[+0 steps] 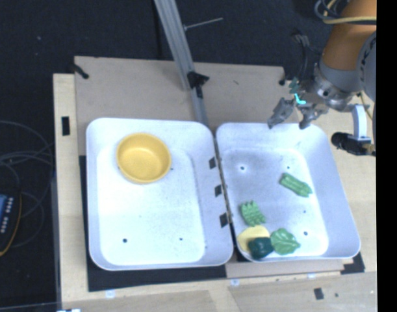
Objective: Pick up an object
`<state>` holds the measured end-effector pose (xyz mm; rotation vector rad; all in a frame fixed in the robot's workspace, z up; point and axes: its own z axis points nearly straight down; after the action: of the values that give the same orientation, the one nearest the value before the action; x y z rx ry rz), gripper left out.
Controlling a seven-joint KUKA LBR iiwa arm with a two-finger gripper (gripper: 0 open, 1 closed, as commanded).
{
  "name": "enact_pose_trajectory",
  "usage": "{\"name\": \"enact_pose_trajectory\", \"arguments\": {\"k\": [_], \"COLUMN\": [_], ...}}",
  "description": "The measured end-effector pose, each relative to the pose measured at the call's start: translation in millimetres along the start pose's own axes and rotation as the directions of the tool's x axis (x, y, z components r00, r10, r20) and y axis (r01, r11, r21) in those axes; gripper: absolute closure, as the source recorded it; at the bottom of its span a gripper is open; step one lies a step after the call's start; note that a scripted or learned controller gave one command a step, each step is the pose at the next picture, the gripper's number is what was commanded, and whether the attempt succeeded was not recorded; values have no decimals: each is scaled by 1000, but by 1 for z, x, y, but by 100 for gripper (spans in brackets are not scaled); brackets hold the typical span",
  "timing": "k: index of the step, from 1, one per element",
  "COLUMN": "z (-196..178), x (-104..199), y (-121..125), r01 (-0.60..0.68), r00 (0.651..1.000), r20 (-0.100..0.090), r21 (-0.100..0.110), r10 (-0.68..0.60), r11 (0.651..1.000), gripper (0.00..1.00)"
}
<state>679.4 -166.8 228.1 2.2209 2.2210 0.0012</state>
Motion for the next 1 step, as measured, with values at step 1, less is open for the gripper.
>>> {"name": "enact_pose_trajectory", "arguments": {"k": [1], "z": [0], "x": [0], "y": [0], "r01": [0], "r00": [1000], "r20": [0], "r21": [0], "r10": [0], "r11": [1000], "gripper": [0]}}
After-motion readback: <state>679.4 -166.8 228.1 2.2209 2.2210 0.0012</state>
